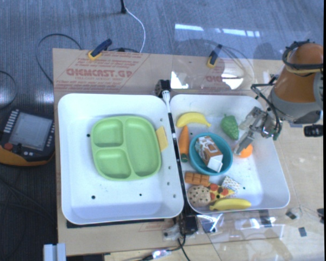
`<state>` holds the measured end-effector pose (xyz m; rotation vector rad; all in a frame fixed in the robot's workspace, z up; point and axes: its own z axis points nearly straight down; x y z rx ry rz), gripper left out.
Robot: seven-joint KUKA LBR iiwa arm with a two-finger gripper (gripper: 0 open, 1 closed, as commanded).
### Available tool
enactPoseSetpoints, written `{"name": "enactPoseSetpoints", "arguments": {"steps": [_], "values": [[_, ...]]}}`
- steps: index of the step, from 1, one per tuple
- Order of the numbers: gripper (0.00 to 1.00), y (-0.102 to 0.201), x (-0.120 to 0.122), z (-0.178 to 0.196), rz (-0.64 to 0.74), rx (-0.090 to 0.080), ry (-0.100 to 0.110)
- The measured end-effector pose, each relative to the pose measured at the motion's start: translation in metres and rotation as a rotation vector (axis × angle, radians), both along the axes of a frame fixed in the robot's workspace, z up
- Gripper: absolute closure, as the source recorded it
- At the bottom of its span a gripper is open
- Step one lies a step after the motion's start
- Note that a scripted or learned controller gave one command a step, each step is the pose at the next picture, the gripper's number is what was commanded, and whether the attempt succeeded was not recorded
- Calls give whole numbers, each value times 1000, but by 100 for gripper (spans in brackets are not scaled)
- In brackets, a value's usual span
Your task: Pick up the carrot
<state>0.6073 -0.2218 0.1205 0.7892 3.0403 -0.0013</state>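
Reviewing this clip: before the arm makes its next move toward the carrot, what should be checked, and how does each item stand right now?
1. Carrot located, lying along the right bin's left wall: ok.
2. Gripper positioned over the carrot: not ok; it sits at the bin's right part, by an orange piece.
3. Carrot between the fingers: not ok.
4. Room around the carrot: not ok; the blue bowl and banana crowd it.
5. Finger opening: cannot tell.
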Motion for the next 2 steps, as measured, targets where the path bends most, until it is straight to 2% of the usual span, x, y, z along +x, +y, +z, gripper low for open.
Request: {"name": "enactPoseSetpoints", "arguments": {"steps": [1,2], "values": [[0,0,-54,-29,-159,0,-22],[0,-3,-115,-28,-2,-8,-25]]}}
